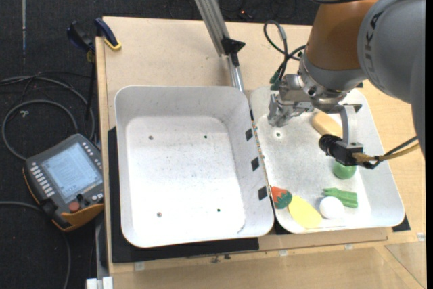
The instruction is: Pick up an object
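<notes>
Near the front edge of the right bin [379, 213], small toys are lying clustered: a yellow piece [304, 213], a white ball [331, 208], a green piece [343, 197] and an orange-green piece [281, 197] by the front-left corner. All look light, smooth and rigid; the yellow piece seems best pinched across its narrow width. Further back, a green cup [344, 169] and a tan block [325, 124] are sitting partly behind the arm's black fitting. The claw [279, 115] is hovering over bare floor near the bin's left wall; whether it is released or clenched cannot be told. The left bin [135, 105] is lying alongside on the tabletop [162, 51].
</notes>
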`<state>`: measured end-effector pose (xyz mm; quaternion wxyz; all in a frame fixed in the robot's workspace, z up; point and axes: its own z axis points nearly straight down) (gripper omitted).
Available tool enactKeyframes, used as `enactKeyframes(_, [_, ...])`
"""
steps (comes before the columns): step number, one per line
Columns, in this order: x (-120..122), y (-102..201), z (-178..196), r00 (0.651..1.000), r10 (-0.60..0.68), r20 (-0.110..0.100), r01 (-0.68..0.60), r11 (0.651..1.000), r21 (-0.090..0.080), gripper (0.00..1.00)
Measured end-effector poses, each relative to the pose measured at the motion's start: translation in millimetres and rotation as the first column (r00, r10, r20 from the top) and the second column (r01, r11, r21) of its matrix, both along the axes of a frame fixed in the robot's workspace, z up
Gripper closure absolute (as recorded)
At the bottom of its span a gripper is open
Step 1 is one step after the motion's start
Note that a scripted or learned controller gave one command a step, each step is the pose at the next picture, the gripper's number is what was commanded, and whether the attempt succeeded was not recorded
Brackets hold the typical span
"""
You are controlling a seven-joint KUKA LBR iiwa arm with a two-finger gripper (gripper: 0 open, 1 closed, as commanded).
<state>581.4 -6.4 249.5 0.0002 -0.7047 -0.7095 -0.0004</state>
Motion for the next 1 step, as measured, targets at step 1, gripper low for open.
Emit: enactKeyframes(1, [8.1, 64.1, -4.3, 1.0, 0.002, 0.001, -0.002, 1.0, 0.001, 1.0])
